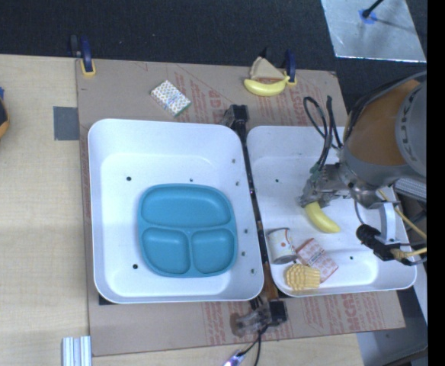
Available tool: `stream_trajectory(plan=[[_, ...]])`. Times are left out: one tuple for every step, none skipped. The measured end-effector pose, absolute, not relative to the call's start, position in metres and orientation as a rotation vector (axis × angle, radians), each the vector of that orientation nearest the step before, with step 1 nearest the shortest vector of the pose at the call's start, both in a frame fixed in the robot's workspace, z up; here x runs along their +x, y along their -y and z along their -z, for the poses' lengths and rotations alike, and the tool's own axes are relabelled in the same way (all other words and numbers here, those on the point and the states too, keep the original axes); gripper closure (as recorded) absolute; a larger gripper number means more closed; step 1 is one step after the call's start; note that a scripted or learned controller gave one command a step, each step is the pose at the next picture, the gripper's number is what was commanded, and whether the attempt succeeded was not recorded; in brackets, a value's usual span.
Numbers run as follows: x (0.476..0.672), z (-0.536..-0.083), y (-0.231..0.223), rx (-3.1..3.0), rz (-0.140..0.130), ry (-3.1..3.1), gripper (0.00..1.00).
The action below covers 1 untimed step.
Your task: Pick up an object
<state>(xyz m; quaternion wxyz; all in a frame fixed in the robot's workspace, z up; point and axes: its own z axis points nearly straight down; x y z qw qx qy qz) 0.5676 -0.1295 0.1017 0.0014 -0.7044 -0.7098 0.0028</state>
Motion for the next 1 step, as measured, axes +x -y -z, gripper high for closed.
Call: stream_trajectory(plan=[[0.5299,-0.1920,0.0528,-2.213,-0.004,2.227,1.00]])
